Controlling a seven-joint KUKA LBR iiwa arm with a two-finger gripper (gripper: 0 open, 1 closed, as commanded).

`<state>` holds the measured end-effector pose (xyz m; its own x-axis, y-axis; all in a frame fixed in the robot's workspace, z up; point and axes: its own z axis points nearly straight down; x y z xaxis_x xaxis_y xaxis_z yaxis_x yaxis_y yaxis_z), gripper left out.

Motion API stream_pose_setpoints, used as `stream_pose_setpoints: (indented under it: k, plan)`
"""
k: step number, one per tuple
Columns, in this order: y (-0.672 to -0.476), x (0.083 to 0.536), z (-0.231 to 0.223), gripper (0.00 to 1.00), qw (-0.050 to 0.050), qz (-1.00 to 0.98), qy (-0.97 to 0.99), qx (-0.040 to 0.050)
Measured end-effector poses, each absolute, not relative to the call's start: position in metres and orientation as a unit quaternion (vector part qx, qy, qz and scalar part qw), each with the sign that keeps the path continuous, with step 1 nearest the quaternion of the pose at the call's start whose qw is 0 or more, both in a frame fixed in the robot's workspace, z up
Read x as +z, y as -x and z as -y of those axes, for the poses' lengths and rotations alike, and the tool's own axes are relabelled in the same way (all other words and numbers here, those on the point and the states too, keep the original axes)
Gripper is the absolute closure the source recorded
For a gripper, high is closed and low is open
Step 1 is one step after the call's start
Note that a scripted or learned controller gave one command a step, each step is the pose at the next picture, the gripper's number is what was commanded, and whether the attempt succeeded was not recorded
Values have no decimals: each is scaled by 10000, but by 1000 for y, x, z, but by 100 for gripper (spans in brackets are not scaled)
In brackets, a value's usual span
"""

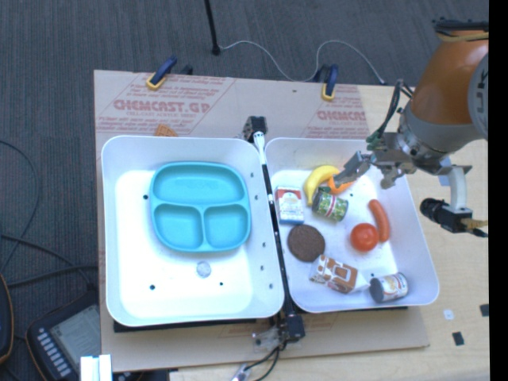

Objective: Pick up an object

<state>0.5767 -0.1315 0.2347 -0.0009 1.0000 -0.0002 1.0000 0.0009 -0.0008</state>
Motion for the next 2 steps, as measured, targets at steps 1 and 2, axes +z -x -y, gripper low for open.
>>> stream_pose_setpoints:
  k: [1,2]
  plan:
    - [-569,104,122,0,16,7072,7070,13]
    - [-569,115,122,100,6,7072,7070,8]
